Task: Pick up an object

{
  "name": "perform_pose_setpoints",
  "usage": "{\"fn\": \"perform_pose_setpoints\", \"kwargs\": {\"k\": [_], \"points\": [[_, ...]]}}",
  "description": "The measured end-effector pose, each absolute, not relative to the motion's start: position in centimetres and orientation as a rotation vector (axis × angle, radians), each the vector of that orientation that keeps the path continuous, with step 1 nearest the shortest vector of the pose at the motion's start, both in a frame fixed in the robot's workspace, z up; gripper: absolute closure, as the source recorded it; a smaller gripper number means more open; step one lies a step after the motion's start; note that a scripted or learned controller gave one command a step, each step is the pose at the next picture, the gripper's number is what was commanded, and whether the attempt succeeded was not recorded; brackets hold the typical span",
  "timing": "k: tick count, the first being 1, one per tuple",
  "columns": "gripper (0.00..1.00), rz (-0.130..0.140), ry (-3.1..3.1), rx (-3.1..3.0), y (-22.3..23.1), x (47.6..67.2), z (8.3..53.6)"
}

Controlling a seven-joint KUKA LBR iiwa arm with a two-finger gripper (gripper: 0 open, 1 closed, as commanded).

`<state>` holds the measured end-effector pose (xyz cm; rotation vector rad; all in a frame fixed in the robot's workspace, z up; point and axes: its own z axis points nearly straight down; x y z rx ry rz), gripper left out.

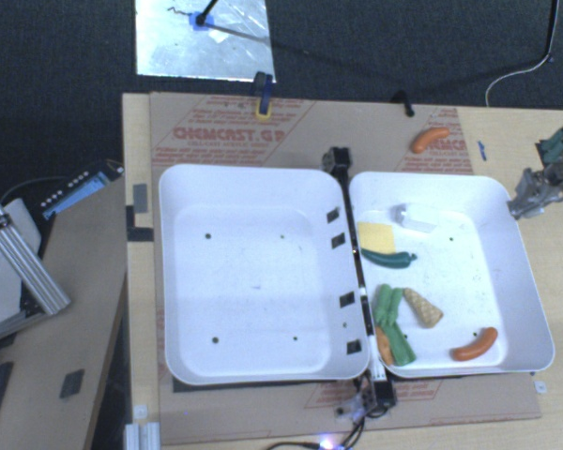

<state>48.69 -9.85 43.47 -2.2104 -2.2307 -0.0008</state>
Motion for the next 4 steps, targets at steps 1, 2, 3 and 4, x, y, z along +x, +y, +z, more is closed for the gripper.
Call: {"fn": "perform_pose_setpoints", "kwargs": {"k": [1, 2, 3, 4], "points": [[1.0, -0.001, -2.222, -2.228, -19.5, 50.2, 41.8], [1.0, -0.003, -2.226, -2.223, -19.5, 48.6, 43.6], [1.0, -0.003, -2.227, -2.224, -20.7, 48.7, 46.0], [1.0, -0.003, -2.229, -2.22, -20.6, 48.7, 47.9]]}}
